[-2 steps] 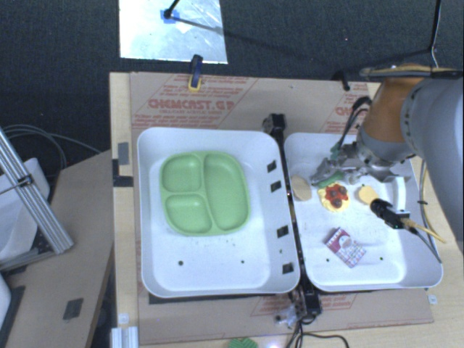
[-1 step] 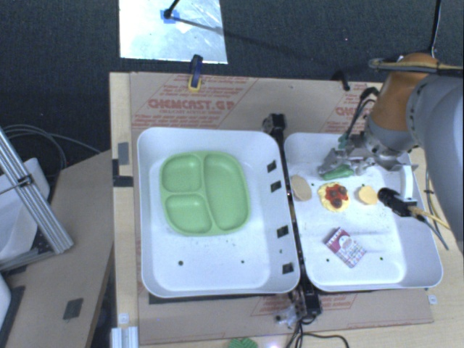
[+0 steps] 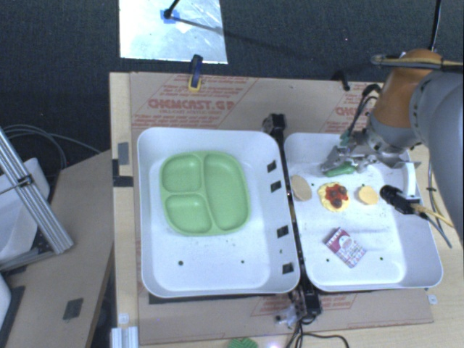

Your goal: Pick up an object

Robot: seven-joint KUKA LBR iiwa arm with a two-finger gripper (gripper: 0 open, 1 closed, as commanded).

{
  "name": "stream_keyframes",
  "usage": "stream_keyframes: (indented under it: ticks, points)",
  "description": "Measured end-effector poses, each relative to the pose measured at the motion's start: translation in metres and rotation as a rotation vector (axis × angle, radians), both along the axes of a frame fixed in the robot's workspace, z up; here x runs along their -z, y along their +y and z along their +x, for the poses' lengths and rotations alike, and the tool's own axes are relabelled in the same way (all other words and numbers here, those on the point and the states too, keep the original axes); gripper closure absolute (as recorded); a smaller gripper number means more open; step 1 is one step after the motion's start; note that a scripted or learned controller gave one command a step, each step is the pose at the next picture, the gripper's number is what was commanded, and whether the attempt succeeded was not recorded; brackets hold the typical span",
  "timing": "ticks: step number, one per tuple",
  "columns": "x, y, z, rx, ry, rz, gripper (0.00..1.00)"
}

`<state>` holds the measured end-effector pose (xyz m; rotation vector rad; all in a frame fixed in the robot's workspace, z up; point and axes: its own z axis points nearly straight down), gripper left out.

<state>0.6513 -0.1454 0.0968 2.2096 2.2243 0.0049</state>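
Red-white packet [image 3: 344, 246] nearest, in right bin [image 3: 395, 263]. Behind it, row of 3: tan oval [image 3: 301, 188], red-topped yellow disc [image 3: 335, 196], yellow piece [image 3: 368, 195]. Green plate [image 3: 204, 193] level with them, in left bin [image 3: 217, 267]. Farthest: green object [image 3: 338, 170] at hand [image 3: 346, 158]; grip cannot tell.

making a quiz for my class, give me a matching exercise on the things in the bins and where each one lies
1 green plate
2 red and white packet
3 tan oval piece

a right bin, by its left wall
b left bin
c right bin, lowest in the view

Pairs: 1-b, 2-c, 3-a
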Motion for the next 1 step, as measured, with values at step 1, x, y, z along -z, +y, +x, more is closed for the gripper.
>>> stream_keyframes:
  ticks: [1]
  points:
    - [-0.0929,0.1233,-0.0616,-0.008,0.002,0.007,1.0]
